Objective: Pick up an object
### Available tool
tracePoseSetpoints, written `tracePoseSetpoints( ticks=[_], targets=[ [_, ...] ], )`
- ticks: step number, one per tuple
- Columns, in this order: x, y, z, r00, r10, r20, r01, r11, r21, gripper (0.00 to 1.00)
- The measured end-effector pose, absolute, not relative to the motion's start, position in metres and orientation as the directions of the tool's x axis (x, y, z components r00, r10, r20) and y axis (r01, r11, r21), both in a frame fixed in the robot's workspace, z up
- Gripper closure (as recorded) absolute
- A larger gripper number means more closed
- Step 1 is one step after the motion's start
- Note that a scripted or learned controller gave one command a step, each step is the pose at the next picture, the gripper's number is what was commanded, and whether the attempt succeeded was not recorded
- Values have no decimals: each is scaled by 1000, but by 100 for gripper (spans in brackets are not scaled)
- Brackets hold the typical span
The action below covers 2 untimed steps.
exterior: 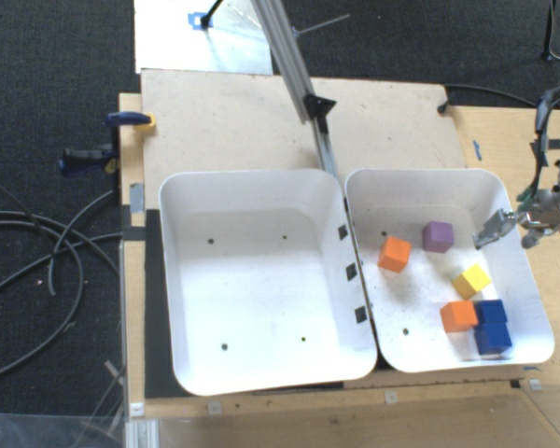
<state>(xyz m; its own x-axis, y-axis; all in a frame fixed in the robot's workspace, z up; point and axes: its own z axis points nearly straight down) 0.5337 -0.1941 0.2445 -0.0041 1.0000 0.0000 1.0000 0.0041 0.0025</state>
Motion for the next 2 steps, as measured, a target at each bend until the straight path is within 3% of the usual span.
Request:
tracePoseSetpoints(
  ticks=[1, 2],
  targets=[
    [565, -214, 93, -3, 1000, 1, 1000, 3, -4, 0],
    [597, -214, 91, -7, 1000, -2, 1000, 7, 5, 0]
  ],
)
